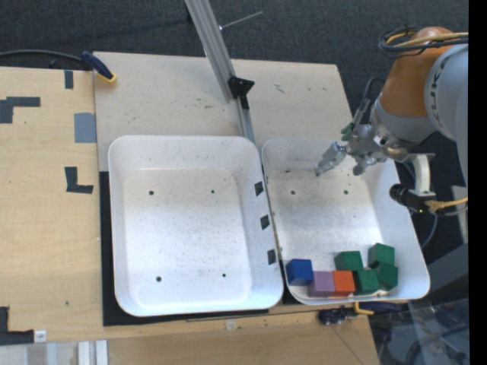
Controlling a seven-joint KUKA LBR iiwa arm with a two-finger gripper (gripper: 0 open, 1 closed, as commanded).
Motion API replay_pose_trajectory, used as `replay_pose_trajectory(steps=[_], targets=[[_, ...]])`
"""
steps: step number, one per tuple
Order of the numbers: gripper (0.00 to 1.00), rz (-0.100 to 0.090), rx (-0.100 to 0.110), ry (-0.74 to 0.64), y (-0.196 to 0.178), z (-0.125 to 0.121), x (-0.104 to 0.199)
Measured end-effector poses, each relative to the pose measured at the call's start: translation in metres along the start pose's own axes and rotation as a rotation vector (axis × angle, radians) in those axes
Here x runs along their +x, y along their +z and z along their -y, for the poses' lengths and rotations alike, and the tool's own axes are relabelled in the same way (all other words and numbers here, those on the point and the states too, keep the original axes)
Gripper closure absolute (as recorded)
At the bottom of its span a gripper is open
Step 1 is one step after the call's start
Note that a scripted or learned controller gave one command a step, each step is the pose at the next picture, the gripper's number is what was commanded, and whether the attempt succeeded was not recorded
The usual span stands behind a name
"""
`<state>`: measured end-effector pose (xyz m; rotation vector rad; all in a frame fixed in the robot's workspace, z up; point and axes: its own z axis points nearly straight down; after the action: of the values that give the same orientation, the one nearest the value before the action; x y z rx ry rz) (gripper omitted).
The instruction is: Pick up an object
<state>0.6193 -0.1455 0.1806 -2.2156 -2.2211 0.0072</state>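
- Several blocks (346, 274) cluster at the six o'clock end of the right bin (380, 211), well apart from my gripper (345, 160) at its twelve o'clock end.
- My gripper grasps nothing; whether it is spread or closed I cannot tell.
- I judge the blue block (300, 271), at the cluster's nine o'clock edge, the freest target.
- Green blocks (378, 266) crowd the bin wall; the left bin (122, 204) lies clear of my path.
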Motion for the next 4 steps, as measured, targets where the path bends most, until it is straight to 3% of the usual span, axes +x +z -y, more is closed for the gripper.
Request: replay_pose_trajectory(steps=[2,3,4], targets=[[0.0,0.0,-0.001,0.001,0.092,0.005,-0.008],[1.0,-0.001,-0.004,0.0,0.079,0.004,-0.007],[1.0,0.001,-0.01,0.001,0.025,0.002,-0.017]])
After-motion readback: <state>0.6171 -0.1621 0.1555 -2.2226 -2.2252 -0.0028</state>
